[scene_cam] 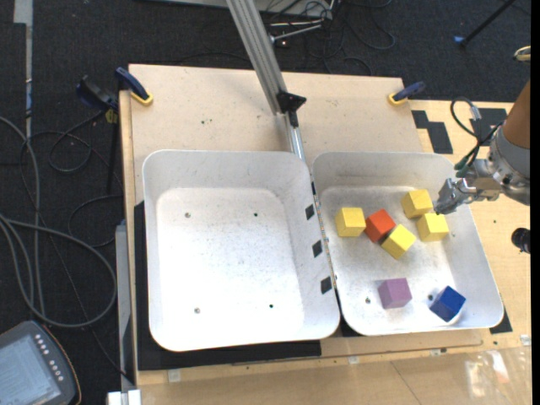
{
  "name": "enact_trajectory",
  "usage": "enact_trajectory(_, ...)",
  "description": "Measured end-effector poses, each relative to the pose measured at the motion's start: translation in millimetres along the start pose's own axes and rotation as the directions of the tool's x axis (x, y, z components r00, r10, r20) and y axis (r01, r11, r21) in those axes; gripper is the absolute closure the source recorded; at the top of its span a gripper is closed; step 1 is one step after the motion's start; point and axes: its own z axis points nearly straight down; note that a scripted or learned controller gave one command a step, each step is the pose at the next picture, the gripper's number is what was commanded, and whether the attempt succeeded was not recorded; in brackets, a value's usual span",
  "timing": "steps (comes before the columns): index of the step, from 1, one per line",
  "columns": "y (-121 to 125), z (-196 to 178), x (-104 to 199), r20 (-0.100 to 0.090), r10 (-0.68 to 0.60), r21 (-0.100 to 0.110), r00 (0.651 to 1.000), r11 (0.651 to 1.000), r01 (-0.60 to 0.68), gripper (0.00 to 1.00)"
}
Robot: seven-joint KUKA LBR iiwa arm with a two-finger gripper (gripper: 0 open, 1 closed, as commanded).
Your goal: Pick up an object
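Your pincer (pixel 447 197) sits low over the right bin (pixel 481 251), at its far right side, just beside the upper yellow cube (pixel 418 202) and just above another yellow cube (pixel 434 226). You cannot tell from this slant whether it stands wide or narrow, and nothing shows between its tips, so do not count anything as held. It is probably there because the blocks crowd together at that spot: a third yellow cube (pixel 399 240) touches the orange cube (pixel 380 224), with a fourth yellow cube (pixel 351 221) just beside that, giving you the most chances in one reach. The purple cube (pixel 394 293) and blue cube (pixel 448 303) lie well apart near the front rim, easier to isolate. The left bin (pixel 169 184) on the desk (pixel 211 108) holds no blocks. Being cubes, the targets have no long axis; what matters is rotation, and the nearest yellow ones sit turned at a slant to the bin walls, so line your approach up with their faces.
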Motion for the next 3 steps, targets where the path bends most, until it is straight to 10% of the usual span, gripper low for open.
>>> enact_trajectory(1,2,-29,0,-0.001,0.0,0.002,1.0,1.0,0.0,1.0)
enact_trajectory(3,9,-11,110,-0.005,-0.005,0.007,1.0,1.0,0.005,1.0)
